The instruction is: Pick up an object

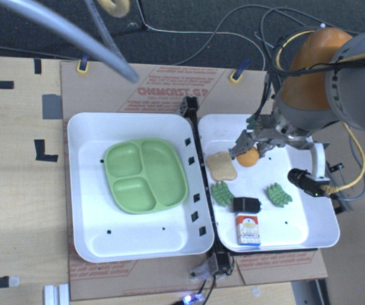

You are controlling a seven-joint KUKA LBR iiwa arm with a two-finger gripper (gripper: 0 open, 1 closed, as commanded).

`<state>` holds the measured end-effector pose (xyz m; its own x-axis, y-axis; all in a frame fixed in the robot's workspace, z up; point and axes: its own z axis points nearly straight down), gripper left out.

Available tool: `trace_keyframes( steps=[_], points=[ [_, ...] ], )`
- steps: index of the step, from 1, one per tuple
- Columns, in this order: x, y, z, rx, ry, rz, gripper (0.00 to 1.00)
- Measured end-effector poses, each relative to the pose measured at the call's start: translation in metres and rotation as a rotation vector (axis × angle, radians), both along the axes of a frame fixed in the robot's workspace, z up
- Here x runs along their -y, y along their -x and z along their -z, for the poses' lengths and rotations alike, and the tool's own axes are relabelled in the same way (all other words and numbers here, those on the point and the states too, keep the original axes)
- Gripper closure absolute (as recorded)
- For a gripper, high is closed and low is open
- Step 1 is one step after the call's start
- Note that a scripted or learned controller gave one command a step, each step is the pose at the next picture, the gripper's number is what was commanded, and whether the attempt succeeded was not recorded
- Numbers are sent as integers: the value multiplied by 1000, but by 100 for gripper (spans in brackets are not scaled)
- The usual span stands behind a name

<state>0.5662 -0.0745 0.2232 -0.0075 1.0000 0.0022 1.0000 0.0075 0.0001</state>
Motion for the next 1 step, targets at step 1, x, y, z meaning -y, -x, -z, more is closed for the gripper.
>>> trace_keyframes(
  steps=[1],
  points=[
    [-53,-5,11,-3,2,2,100]
  ],
)
